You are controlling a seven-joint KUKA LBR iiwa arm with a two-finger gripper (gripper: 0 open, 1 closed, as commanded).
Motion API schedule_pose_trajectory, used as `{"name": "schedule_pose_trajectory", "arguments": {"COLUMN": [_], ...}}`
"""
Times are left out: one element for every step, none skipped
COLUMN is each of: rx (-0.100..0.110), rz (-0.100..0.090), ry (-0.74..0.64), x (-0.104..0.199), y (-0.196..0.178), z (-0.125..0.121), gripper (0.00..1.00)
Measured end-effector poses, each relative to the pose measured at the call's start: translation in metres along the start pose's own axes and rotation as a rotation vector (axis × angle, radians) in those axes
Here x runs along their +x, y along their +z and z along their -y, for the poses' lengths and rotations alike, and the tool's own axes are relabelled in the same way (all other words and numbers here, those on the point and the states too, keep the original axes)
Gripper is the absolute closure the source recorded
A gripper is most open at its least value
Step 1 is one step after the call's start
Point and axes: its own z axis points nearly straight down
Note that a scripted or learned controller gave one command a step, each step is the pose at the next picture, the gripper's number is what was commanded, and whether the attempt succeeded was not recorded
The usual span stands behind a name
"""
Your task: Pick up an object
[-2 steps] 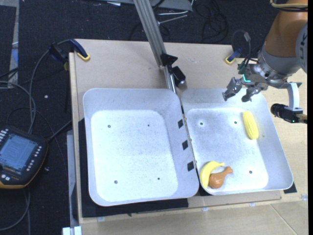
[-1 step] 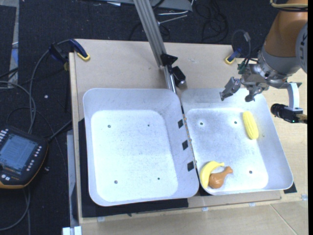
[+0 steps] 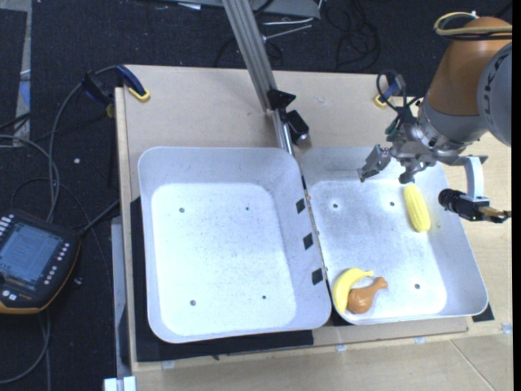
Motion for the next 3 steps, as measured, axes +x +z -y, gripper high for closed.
{"name": "schedule_pose_trajectory", "arguments": {"rx": [0.001,0.001,-0.004], "rz": [0.000,0.000,0.001], "ry": [0.000,0.000,0.000], "x": [0.004,0.004,0.004], "y": [0.052,0.101,0.088], "z": [0.010,0.011,0.010], "gripper": [0.00,0.00,1.00]}}
